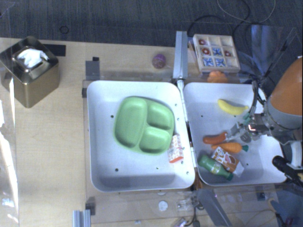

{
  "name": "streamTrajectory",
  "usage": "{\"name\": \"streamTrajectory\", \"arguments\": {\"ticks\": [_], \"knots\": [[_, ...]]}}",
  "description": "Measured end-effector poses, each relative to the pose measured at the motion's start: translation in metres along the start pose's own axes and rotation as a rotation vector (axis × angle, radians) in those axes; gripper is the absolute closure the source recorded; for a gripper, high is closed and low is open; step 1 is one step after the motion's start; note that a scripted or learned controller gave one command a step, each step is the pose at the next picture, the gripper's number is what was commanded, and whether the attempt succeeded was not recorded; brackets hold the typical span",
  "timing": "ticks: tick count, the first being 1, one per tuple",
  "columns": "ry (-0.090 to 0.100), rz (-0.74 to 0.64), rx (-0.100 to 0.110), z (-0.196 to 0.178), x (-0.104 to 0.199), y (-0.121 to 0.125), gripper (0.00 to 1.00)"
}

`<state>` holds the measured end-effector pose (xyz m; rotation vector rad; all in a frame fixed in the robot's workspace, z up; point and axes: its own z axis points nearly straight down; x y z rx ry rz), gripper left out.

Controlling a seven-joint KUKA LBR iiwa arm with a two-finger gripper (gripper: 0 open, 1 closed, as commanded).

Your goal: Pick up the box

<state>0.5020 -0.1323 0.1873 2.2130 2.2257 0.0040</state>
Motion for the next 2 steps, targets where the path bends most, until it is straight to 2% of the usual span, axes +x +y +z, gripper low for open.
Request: {"name": "streamTrajectory", "arguments": {"ticks": [1,2], "knots": [[0.000,0.084,-0.014,0.097,0.045,0.026,0.00],[0.000,-0.105,-0.004,0.039,0.041,0.055,0.00]]}}
